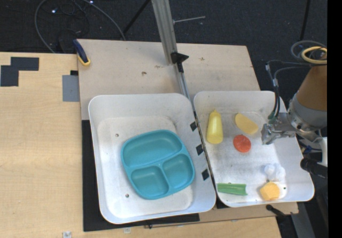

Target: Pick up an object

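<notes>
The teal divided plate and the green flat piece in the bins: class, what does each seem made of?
Teal divided plate: likely moulded plastic, smooth with a slight sheen, with rounded compartment ridges. Green flat piece: probably plastic or foam, even matte colour; too small to be sure.

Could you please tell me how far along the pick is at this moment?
Done: the arm has reached the right bin, its gripper low beside the yellow slice. In hand: nothing shows between its fingers. Left: grasping and lifting; the red ball and yellow bottle lie loose.
</notes>
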Controlling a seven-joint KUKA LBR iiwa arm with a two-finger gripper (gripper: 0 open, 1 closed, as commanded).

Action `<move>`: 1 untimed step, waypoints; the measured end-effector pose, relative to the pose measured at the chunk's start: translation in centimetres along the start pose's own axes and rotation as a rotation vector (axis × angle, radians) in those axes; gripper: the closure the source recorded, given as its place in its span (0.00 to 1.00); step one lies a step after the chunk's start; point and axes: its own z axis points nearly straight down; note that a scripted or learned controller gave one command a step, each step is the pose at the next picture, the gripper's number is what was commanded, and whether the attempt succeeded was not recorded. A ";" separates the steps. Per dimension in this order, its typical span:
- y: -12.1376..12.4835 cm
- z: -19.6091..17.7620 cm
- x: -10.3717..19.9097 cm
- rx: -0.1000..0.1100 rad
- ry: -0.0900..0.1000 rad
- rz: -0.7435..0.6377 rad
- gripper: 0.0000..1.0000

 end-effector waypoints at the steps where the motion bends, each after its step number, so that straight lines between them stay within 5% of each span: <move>1: 0.6 -6.2 0.3 -0.003 -0.001 -0.001 1.00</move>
